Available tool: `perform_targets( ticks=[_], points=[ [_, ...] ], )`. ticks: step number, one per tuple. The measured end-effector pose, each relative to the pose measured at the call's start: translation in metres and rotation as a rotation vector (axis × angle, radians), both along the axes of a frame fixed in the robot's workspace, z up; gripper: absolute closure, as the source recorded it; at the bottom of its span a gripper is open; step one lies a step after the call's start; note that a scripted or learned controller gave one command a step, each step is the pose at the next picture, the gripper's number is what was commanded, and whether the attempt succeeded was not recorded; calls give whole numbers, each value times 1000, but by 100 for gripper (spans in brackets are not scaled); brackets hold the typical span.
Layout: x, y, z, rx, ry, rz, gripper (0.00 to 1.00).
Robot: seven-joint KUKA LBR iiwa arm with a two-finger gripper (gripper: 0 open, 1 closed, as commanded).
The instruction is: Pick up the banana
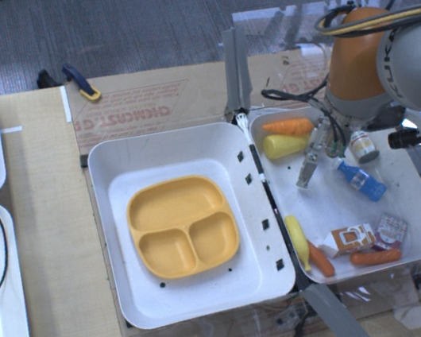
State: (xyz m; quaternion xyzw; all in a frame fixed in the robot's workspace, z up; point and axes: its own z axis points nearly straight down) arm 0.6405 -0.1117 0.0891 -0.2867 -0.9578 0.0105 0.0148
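The banana (297,242) lies in the right bin (416,192), at the near part of its left wall, with its long side along that wall, and nothing touches it, so I judge that the task is not yet done and the real pick is left to do. The gripper (310,164) hangs over the far middle of the same bin, just beside a yellow lemon-like fruit (285,145) and well apart from the banana. Its jaws point down toward the bin floor and seem to stand a little apart with nothing between them. To reach the banana, the arm (385,60) must probably travel toward the near left corner and then go down. In the right bin I count one banana, one yellow fruit, and one carrot (289,126) at the far side. There is also one small jar (363,146), one blue bottle (362,180), one orange snack box (355,238) and one clear crumpled wrapper (390,228). Two more orange-red pieces lie at the near side: one (319,259) just beside the banana and one (375,257) under the box, and I cannot tell exactly what they are. The left bin (115,221) holds one yellow plate (182,226) with three compartments. On the worktop (52,232) behind the bins lies one blue and yellow clamp (81,82).
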Motion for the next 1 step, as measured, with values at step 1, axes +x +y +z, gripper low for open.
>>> perform_targets(
  ticks=[1],
  points=[
    [1, 5, 0, 2, 3, -131, 0]
  ],
)
